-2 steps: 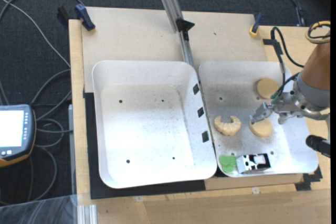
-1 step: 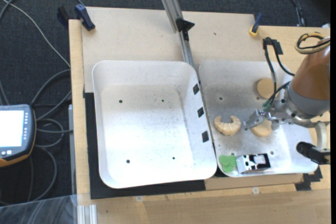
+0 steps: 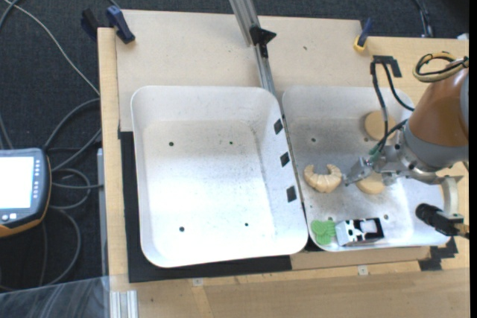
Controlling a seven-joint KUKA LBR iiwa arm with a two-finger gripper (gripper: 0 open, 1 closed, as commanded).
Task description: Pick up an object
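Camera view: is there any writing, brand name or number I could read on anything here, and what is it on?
No text can be read.
Black-and-white box in the right bin: printed markings, too blurred to read.
Handheld screen at the left edge: lit, washed out white, nothing legible.

You have four candidates in the right bin (image 3: 298,115): a tan, croissant-shaped piece (image 3: 323,179) lying flat near the middle, a pale round disc (image 3: 373,124) toward the far side, and a green object (image 3: 323,231) beside a black-and-white box (image 3: 360,230) at the near rim.
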